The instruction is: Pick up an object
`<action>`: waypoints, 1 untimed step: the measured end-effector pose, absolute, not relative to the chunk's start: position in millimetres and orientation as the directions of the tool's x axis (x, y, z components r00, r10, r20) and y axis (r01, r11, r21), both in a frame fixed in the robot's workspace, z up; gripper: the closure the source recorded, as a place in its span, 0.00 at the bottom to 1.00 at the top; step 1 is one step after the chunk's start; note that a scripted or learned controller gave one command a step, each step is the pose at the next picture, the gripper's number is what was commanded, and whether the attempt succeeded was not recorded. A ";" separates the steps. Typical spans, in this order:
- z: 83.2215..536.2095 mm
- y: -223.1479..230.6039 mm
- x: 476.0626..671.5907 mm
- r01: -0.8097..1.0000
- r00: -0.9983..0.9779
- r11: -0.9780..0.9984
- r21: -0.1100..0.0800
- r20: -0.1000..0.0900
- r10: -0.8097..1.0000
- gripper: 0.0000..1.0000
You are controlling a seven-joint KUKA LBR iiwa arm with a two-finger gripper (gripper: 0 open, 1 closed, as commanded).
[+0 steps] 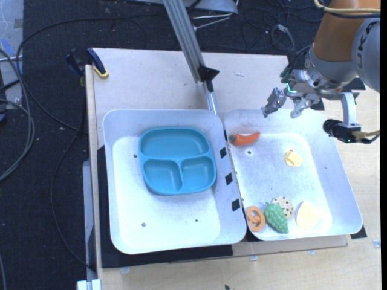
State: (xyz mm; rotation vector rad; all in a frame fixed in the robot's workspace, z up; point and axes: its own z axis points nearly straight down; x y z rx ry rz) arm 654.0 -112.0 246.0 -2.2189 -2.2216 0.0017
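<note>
The things on offer all lie in the right-hand bin (pixel 338 180). An orange carrot-shaped toy (pixel 245 139) sits at the far left corner, close against the bin's wall, which may make it awkward to get fingers around. A small yellow piece (pixel 293 158) lies alone out on the open floor of the bin, the easiest to reach, I'd judge. Along the near edge a pretzel (pixel 255 218), a green bumpy toy (pixel 276 217), a speckled cookie (pixel 282 205) and a pale yellow round (pixel 306 214) are bunched together, touching or nearly so.

The hand (pixel 288 104) hangs above the bin's far rim, its fingers spread apart with nothing between them, so no object has been taken yet. It looks poised to come down.

The left bin (pixel 121 222) holds a blue divided plate (pixel 178 161), well apart from all this. Both bins rest on the pale surface (pixel 145 77).
</note>
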 end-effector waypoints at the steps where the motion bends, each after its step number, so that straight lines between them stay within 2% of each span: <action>1: 247.2 -112.0 654.6 1.000 -0.002 0.002 0.001 0.000 1.000 0.00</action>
